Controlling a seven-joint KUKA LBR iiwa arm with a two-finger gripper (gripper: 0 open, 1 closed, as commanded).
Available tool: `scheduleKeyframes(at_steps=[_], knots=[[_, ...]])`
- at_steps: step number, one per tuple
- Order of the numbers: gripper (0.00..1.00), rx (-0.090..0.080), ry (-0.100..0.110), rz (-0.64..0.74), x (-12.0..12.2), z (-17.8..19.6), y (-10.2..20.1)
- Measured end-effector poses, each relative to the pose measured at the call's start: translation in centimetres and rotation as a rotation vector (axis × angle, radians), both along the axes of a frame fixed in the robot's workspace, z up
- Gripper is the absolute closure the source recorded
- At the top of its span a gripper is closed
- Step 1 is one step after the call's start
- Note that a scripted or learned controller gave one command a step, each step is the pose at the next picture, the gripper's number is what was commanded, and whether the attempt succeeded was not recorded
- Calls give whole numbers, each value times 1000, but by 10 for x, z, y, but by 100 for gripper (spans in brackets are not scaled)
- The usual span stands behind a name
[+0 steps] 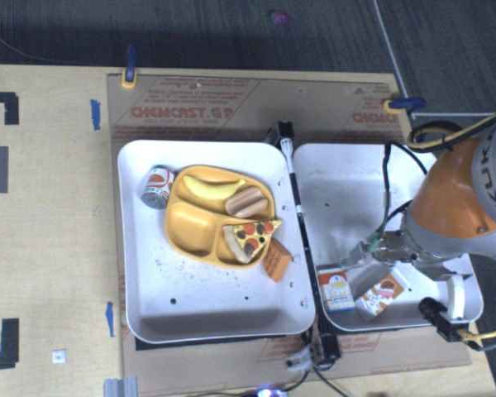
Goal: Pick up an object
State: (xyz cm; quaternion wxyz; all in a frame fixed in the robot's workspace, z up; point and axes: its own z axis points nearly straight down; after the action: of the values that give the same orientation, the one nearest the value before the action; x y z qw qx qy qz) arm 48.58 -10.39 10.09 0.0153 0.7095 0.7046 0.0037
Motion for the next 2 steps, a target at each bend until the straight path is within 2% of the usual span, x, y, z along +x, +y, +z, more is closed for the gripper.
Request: scheduleKeyframes(at_steps=[1,2], knots=[[0,7,8,1,-2,-11,4],[100,0,0,0,0,0,2]])
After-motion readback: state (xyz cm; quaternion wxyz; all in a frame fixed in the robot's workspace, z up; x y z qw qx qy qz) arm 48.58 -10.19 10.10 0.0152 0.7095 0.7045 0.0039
